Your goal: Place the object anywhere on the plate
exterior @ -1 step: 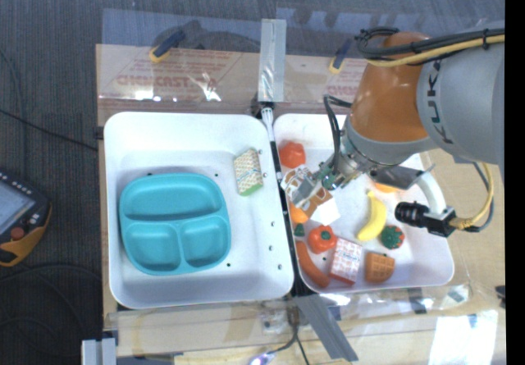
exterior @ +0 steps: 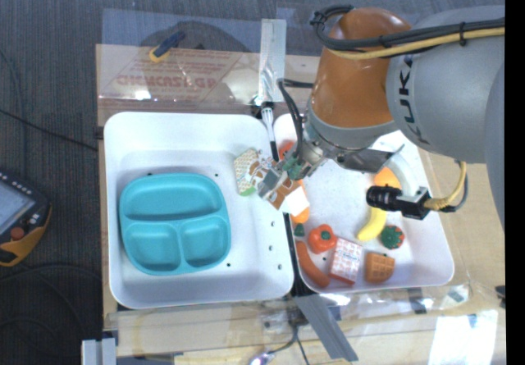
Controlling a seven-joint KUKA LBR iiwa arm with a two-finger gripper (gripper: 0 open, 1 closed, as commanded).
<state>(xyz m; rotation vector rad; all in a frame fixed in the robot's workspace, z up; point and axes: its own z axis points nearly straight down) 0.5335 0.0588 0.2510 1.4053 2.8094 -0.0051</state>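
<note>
In the camera view, the tool hung over the wall between the two bins, its fingers closed on a patterned object jutting out to its left, with the teal plate lower left of it in the left bin.

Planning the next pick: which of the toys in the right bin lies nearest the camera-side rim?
The orange sausage-shaped toy at the right bin's lower left corner; the pink-and-white box and brown piece sit just behind it.
</note>
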